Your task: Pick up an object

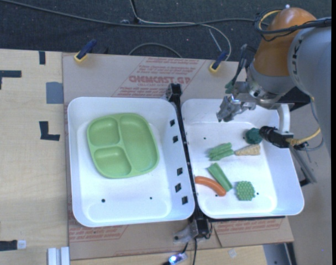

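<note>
The right bin (278,203) holds several toy foods: two green bean pods (220,150) (219,175), an orange sausage (210,185), a green bumpy ball (245,190), a dark green round piece (253,135) and a pale cone (248,150). My gripper (229,111) hangs over the far part of this bin, above and left of the dark green piece. Nothing shows between its fingers.
The left bin (82,203) holds a light green divided plate (122,144). A black divider (182,148) runs between the bins. Yellow clamps (85,49) (216,65) hold the cardboard at the back. Cables (173,22) lie behind the bench.
</note>
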You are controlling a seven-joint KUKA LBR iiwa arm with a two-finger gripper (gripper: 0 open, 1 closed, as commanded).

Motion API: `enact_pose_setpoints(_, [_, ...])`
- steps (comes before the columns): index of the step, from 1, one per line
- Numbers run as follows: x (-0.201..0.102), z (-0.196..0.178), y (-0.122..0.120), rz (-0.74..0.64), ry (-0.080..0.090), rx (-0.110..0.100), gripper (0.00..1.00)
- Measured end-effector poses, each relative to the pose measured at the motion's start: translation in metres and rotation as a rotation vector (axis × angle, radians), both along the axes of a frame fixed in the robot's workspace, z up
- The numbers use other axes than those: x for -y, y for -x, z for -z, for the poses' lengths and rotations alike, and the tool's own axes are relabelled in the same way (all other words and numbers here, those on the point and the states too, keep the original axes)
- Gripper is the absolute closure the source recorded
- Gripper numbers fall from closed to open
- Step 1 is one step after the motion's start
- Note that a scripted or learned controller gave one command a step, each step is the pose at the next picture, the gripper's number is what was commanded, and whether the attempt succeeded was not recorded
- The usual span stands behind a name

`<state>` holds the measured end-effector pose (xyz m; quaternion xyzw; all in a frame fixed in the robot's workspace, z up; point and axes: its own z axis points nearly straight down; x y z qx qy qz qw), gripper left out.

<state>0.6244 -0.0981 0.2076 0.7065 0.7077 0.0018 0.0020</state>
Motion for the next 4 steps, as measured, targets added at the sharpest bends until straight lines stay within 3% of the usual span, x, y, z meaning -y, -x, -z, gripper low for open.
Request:
enact_pose_setpoints(1, [-0.001, -0.020, 0.000, 0.000, -0.001, -0.004, 1.00])
enact_pose_setpoints(3, [-0.108, -0.028, 0.042, -0.005, -0.002, -0.007, 1.00])
enact_pose_setpoints(4, [-0.160, -0.014, 0.062, -0.004, -0.001, -0.010, 1.00])
